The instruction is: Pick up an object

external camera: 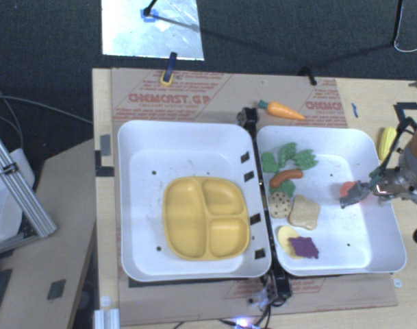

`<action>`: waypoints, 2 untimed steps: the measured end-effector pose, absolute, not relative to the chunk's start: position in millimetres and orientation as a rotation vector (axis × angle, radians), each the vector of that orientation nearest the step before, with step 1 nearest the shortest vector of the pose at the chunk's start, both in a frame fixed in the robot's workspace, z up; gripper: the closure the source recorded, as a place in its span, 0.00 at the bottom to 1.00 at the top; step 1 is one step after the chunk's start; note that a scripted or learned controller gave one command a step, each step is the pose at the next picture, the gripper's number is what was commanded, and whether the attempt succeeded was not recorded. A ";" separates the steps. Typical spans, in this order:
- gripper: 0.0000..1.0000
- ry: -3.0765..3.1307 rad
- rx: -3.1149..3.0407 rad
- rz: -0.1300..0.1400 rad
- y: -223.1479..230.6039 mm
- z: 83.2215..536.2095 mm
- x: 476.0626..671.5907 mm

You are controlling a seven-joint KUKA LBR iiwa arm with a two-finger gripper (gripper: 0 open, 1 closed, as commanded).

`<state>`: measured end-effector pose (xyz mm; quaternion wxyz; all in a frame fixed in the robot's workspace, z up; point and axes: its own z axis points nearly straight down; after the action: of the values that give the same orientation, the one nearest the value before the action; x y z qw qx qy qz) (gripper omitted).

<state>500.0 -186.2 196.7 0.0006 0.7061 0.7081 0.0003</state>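
Observation:
The right bin (372, 252) holds several toy foods: a green leafy piece (288, 157), a red sausage (286, 177), a dotted cookie (279, 203), a bread slice (305, 212), a yellow piece (286, 236) and a purple piece (304, 247). My gripper (354, 193) is low over the right side of this bin, reaching in from the right edge. A small orange-red piece (346, 187) lies right against the gripper's tip; whether it is held is unclear.
The left bin (143, 156) holds a yellow divided plate (207, 218). A toy carrot (282, 110) lies on the cardboard behind the bins, and a corn cob (387, 142) lies beyond the right bin's far right corner. A blue and yellow tool (169, 70) is at the back.

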 end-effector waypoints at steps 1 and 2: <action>0.00 2.234 2.212 0.003 -110.0 80.2 534.6; 1.00 2.222 2.217 0.004 -115.5 95.7 535.2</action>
<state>535.2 -115.5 95.7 0.0016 0.7063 0.7079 0.0013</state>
